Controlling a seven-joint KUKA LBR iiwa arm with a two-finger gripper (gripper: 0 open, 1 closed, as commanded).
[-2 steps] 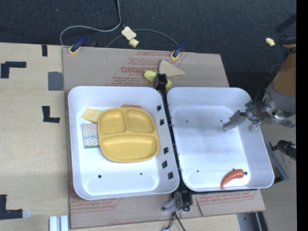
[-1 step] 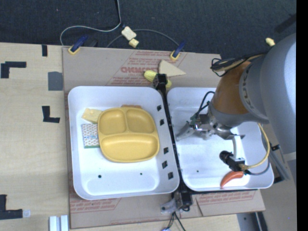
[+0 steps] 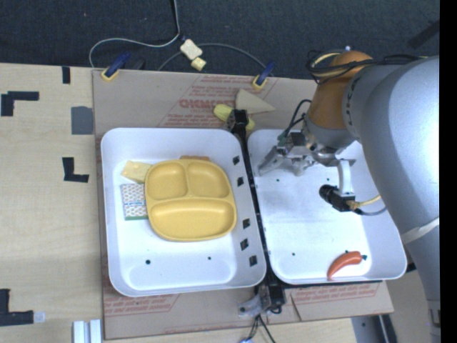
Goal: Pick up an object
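An orange-red chili pepper (image 3: 344, 263) lies in the right bin (image 3: 307, 227) near its front right corner. In the left bin (image 3: 178, 274) a yellow divided plate (image 3: 191, 199) sits beside a pale yellow piece (image 3: 134, 170) and a small patterned block (image 3: 132, 201). My gripper (image 3: 283, 166) hangs over the back left part of the right bin. Its fingers are spread open and nothing is between them. It is far from the pepper, which lies toward the bin's front.
The grey arm with its orange band (image 3: 335, 98) covers the right bin's back right side. A black cable connector (image 3: 339, 197) hangs beside the wrist. Black clips (image 3: 243, 120) join the bins along the middle. Yellow scraps (image 3: 225, 111) lie on the cardboard behind the bins.
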